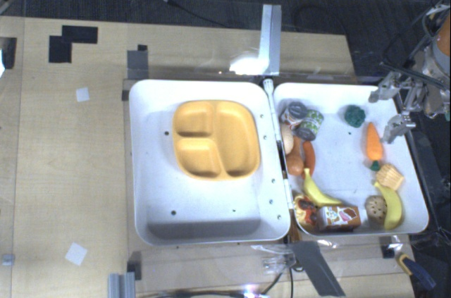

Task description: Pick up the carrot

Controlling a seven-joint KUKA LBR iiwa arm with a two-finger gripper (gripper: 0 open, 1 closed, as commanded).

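Observation:
The carrot (373, 141) is orange with a small green stub at its near end. It lies on the floor of the right bin (338, 149), close to the right wall. My gripper (392, 110) hangs over the bin's right rim, just right of and slightly beyond the carrot. Its two fingers (396, 127) are spread apart with nothing between them, and the nearer one ends a short way from the carrot's far tip.
Around the carrot lie a green broccoli piece (354, 115), a cracker (390, 177), a cookie (375, 207) and a banana (392, 206). A can (309, 122), a red sausage-like piece (309, 154), another banana (318, 192) and a bottle (331, 217) crowd the left side. The left bin (151, 170) holds a yellow divided plate (215, 138).

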